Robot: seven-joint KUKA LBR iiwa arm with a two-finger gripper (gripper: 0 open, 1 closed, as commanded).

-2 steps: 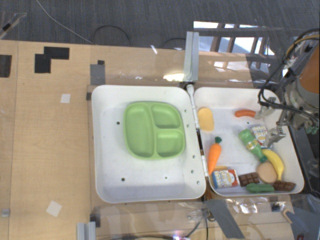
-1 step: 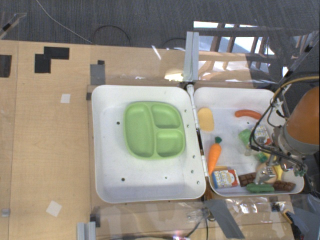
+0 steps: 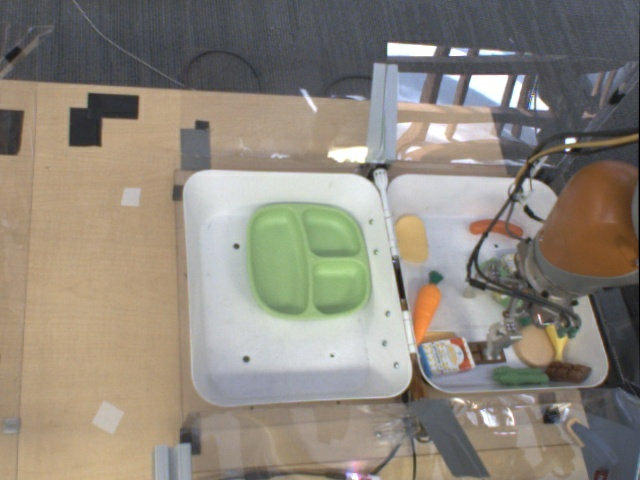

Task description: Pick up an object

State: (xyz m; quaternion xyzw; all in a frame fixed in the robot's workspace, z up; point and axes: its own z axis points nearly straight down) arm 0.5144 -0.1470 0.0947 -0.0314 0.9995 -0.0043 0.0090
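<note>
Wooden tabletop (image 3: 100,298) carries two white bins. At 9 o'clock the left bin (image 3: 215,368) has a green tray (image 3: 305,258). At 3 o'clock the gripper (image 3: 525,318) hangs over toy food near the right bin's (image 3: 450,193) crowded wall. Nothing looks picked up yet; I cannot tell its grip. The carrot (image 3: 427,308) has room.

Dark grey ribbed carpet (image 3: 250,18) across the top, crossed by a thin pale cable (image 3: 110,38) and a dark looping one (image 3: 222,63). Below it, a light wooden bench top (image 3: 90,298), marked with black blocky shapes (image 3: 100,116) near the upper left and small pale squares (image 3: 131,197) scattered lower down. An upright grey metal post (image 3: 382,113) at the bench's far edge, beside a pale railed frame (image 3: 470,93). Bright glare (image 3: 430,51) on the frame's top. Clear plastic pieces (image 3: 480,418) along the near edge, lower right.
</note>
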